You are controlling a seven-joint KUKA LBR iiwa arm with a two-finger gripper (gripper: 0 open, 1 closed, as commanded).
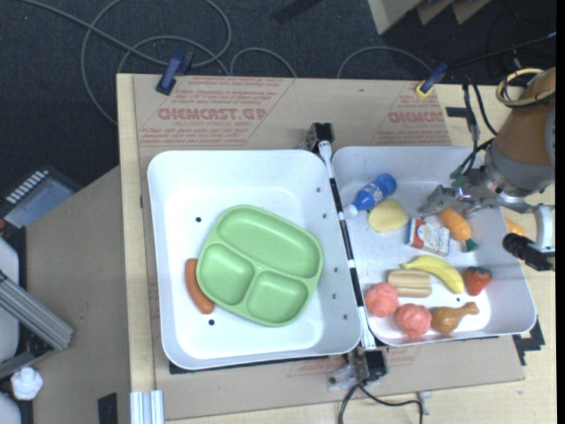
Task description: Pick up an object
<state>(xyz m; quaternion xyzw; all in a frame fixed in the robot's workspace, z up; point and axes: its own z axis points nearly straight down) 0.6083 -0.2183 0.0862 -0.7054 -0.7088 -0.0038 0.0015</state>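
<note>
One plate (pixel 258 263); one banana (pixel 437 270) — two bins (pixel 168 237).

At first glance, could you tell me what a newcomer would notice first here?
A big green tray fills the left bin, with a sausage beside its left edge. The right bin is crowded with toy food, such as a banana and a lemon; the gripper hovers above a carrot.

A robotics lab: a cardboard-topped bench (pixel 265 104) printed with a maker's name carries two shallow white plastic bins (pixel 168 237), clamped by blue clips (pixel 172 71) at its far edge, with loose grey cables (pixel 159 16) on dark carpet (pixel 53 104)
</note>
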